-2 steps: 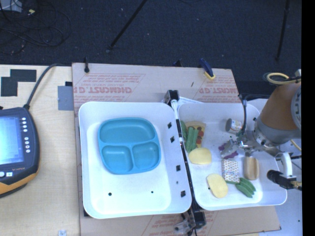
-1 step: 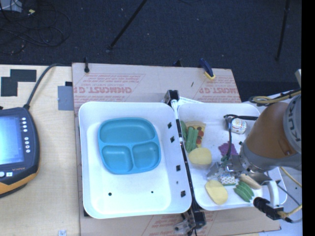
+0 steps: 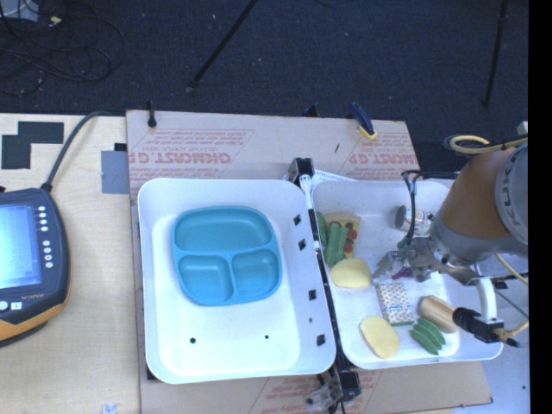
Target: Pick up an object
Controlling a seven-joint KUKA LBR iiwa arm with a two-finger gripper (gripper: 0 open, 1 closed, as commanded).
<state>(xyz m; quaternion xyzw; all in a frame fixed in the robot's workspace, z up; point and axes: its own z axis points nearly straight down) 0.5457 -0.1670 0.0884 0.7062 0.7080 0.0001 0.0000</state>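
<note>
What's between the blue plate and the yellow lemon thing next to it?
In the camera view, the bins' touching white walls and a green pod lie between the blue plate and the upper yellow piece.

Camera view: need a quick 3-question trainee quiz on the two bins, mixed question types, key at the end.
1. True or false: the blue divided plate lies in the right bin.
2. Which bin does the gripper hang over?
A. left bin
B. right bin
C. neither
3. Fill in: the checkered packet lies between two pale ______ pieces, one above it and one below.

Key:
1. False, it lies in the left bin.
2. B
3. yellow
</note>
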